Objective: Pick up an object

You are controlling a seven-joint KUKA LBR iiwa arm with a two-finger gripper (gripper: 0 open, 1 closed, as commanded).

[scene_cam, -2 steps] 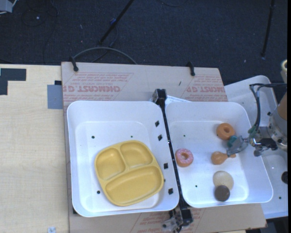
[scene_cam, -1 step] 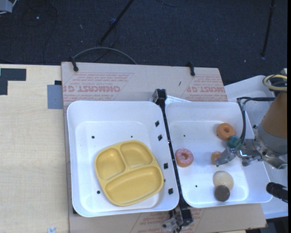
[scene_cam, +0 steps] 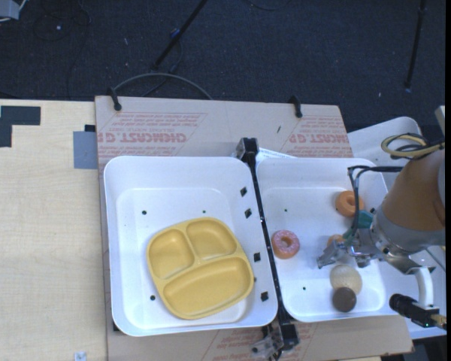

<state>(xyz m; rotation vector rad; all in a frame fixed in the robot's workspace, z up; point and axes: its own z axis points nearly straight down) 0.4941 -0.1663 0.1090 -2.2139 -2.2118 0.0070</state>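
The right bin (scene_cam: 308, 194) holds a pink-iced donut (scene_cam: 286, 244) near its left wall and an orange donut (scene_cam: 348, 202) toward the back right. A beige and brown rounded object (scene_cam: 345, 286) lies near the front wall. A small orange piece (scene_cam: 335, 241) shows just left of the wrist. My gripper (scene_cam: 341, 256) hangs low over the right bin, directly above the beige and brown object and right of the pink donut. The arm's orange band (scene_cam: 421, 198) sits over the bin's right edge.
The left bin (scene_cam: 135, 186) carries a yellow divided tray (scene_cam: 201, 266) across its front half. A black divider clip line (scene_cam: 259, 224) runs between the bins. Cardboard lies under both bins, and cables lie at the right.
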